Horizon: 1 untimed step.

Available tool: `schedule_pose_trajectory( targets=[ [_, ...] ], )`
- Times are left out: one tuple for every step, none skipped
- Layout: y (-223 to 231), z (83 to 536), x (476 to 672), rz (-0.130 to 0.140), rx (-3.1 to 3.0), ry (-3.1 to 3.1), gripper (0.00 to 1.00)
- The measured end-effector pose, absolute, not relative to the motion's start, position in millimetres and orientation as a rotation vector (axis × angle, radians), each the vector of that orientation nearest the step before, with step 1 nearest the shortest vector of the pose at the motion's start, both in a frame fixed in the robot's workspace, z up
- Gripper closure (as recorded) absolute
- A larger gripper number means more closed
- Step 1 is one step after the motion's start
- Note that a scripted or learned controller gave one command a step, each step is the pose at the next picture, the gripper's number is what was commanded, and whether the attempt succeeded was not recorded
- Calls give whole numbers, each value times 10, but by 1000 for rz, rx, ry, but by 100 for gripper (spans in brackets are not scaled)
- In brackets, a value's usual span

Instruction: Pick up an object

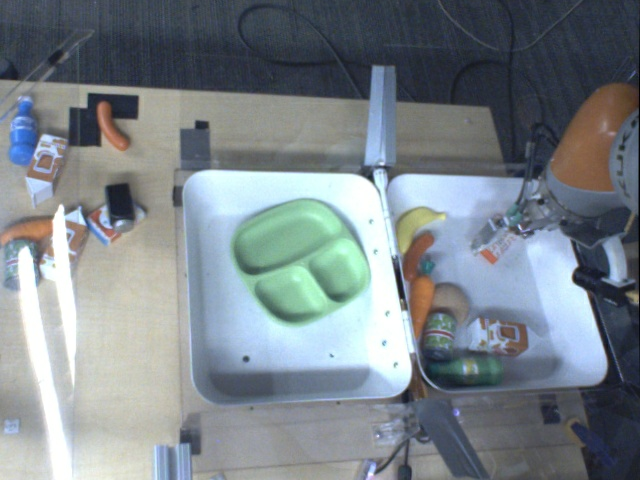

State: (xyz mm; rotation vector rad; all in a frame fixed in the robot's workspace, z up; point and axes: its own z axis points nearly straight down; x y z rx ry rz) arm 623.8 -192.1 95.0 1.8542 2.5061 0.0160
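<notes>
- The hand (500,236) is hovering low in the right bin (560,298), far side; I cannot tell its grip.
- A small orange-and-white packet (489,252) is lying right under it, seemingly touching.

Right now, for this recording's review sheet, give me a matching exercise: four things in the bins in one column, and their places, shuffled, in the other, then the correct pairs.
Things:
1. green divided plate
2. banana
3. green bottle
4. small carton

Places:
A. front edge of the right bin, lying on its side
B. middle of the left bin
C. right bin's far left corner, by the divider
D. right bin, just behind the green bottle

Pairs: 1-B, 2-C, 3-A, 4-D
</notes>
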Motion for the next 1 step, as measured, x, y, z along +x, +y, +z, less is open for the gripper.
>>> schedule_pose_trajectory(
  targets=[
    [-1890,1088,6286,27,1843,2505,100]
  ],
)
